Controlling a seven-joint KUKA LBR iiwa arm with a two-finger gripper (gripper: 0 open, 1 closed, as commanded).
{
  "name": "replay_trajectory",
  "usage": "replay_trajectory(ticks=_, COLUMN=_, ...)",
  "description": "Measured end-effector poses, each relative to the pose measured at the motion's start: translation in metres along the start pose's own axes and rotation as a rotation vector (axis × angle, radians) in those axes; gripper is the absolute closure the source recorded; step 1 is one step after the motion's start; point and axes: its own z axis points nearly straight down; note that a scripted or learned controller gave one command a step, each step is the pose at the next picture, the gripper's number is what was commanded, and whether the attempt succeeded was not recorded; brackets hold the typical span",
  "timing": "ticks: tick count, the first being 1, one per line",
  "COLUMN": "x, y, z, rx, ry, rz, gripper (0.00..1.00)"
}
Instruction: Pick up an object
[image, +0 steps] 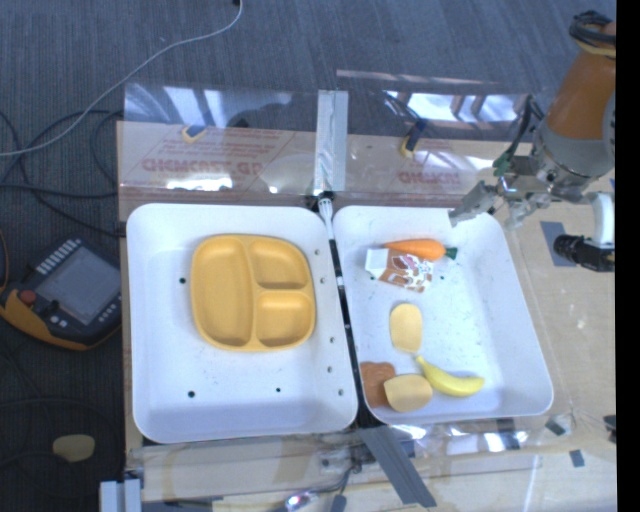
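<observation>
The right bin (520, 330) holds several objects. An orange carrot (415, 248) lies near its back, touching a small printed packet (400, 269). A pale yellow oval piece (405, 327) sits mid-bin. At the front lie a banana (452, 381), a yellow lump (407, 392) and a brown round piece (373, 376). My gripper (500, 196) hangs over the bin's back right corner, above and to the right of the carrot, with nothing seen in it.
In the left bin (150, 390) rests a yellow divided plate (252, 292). Clear plastic walls (330, 130) stand behind both bins. A handheld control unit (62, 292) and cables lie on the floor at the left.
</observation>
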Motion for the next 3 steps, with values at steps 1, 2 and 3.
replay_trajectory(ticks=1, x=-0.026, y=0.009, z=0.077, rx=0.000, ry=-0.004, rz=-0.224, gripper=0.00)
replay_trajectory(ticks=2, x=0.007, y=0.024, z=0.145, rx=0.002, ry=-0.002, rz=-0.194, gripper=0.00)
replay_trajectory(ticks=3, x=0.007, y=0.024, z=0.145, rx=0.002, ry=-0.002, rz=-0.193, gripper=0.00)
